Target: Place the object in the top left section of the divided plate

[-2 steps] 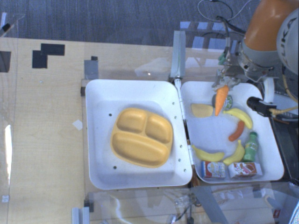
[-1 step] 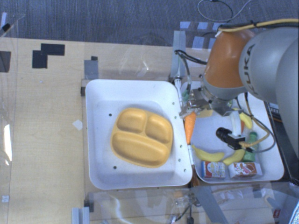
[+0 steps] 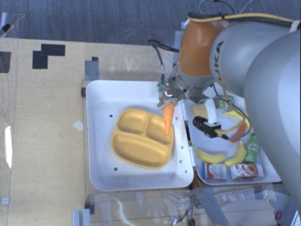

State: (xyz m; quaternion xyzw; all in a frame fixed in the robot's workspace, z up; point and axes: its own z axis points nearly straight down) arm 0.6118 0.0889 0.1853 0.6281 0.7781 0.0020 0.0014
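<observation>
Above glossy yellow plate, tapered orange carrot

My one camera sits fixed above the desk, looking down at a slant on both bins, fairly near.

Bright, even light floods the left bin, its white floor close to washed out, with barely a soft shadow under the yellow divided plate. Left of that bin, glare streaks across the bench. Right of it, the big grey arm looms soft and blurred.
</observation>
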